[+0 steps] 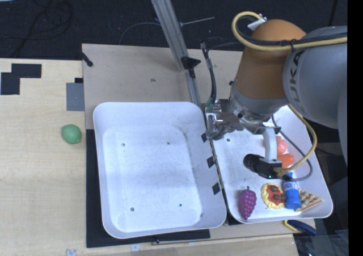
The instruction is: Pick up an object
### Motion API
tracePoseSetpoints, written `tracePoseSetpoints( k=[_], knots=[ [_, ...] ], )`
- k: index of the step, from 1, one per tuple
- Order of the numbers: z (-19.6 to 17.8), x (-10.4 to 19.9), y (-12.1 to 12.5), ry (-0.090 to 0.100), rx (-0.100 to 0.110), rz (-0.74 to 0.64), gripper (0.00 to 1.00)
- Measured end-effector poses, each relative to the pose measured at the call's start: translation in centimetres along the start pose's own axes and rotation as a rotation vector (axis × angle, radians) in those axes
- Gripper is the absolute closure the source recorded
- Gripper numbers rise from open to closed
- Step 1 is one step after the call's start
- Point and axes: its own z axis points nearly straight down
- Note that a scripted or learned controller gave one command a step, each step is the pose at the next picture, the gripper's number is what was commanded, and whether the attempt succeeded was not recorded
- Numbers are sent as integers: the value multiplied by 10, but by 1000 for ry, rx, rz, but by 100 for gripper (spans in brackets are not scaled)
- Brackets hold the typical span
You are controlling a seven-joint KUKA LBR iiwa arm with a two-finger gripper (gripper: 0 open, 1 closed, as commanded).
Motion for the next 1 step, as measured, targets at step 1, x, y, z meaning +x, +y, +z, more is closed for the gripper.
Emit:
tracePoseSetpoints(
  k=[1],
  knots=[
    [14,50,-9,-1,1,1,100]
  ],
)
